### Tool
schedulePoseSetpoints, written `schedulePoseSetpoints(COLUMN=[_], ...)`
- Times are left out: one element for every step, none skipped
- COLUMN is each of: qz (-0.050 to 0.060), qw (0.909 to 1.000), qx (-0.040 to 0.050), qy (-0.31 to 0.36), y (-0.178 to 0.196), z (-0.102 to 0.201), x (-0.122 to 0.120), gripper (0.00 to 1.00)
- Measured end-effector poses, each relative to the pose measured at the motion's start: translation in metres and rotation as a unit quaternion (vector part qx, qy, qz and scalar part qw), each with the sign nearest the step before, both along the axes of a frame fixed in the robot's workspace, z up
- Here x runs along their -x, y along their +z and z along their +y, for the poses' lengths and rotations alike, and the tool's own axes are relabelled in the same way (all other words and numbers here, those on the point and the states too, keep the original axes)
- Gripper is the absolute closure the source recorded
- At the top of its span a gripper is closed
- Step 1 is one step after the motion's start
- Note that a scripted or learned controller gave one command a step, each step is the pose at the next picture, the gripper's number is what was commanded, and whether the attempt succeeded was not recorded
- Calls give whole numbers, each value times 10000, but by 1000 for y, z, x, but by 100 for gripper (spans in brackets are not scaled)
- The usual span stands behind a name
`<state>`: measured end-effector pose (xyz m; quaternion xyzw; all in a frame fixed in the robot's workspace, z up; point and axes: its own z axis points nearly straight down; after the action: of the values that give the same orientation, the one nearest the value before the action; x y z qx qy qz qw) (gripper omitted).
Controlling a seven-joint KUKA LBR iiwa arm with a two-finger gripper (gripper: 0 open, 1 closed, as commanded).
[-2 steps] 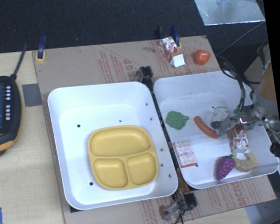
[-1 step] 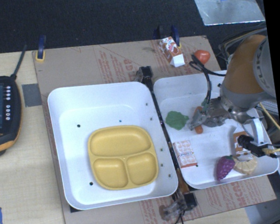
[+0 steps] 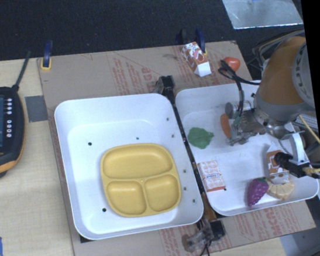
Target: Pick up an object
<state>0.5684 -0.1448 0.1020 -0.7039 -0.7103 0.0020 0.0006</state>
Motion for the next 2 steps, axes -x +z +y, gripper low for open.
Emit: schedulePoseSetpoints(qz=[-9,-9], qw=[10000,10000], qx=[-10,-12], qy=[-37,-24], y=[86,112], z=[-6,29], x=[36,-44], gripper=[100,100])
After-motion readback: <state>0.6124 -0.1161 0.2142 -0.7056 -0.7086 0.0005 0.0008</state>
